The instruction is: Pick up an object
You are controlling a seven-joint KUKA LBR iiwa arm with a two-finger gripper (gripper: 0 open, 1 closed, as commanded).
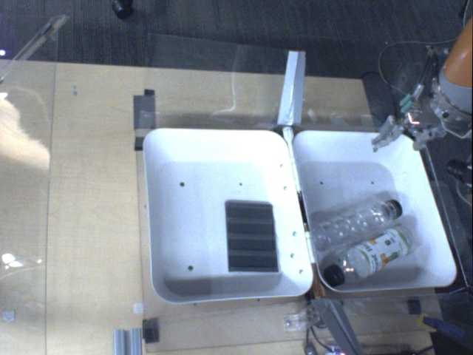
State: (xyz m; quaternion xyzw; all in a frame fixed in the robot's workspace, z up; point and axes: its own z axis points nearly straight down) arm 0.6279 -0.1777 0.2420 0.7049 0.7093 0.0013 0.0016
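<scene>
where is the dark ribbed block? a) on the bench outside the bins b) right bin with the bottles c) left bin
c: the dark ribbed block lies flat on the floor of the left bin, while the two bottles lie in the right bin.

One fixed camera above the bench (89,198), slanting down on both white bins (159,198), moderately near.

Two white bins sit side by side on a pale wooden bench (89,198). The left bin (166,168) and right bin (347,150) touch along a shared edge, where a grey bar (292,87) rises behind them. Dark carpet (222,13) lies beyond the bench, with what may be a clear sheet (29,124) at left.
</scene>
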